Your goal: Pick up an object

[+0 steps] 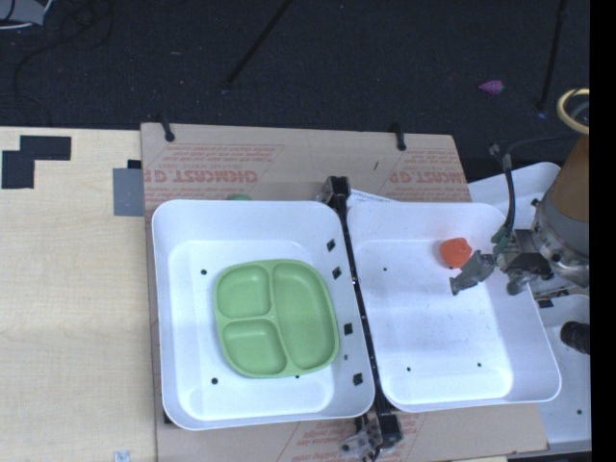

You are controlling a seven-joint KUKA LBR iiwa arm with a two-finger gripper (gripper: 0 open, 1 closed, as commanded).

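A small orange object (455,251) lies in the right bin (433,373), near its upper right part. My gripper (495,276) hovers over the right side of that bin, just right of and slightly below the orange object. Its two dark fingers (470,275) stand apart, open, with nothing between them. The nearer finger tip is close to the orange object but apart from it. In the left bin (183,383) a green divided plate (276,318) lies flat in the middle.
A black divider clip strip (351,296) runs between the two bins. Both bins rest on a cardboard sheet (289,166) on the bench. The grey and orange arm (577,200) enters from the right edge.
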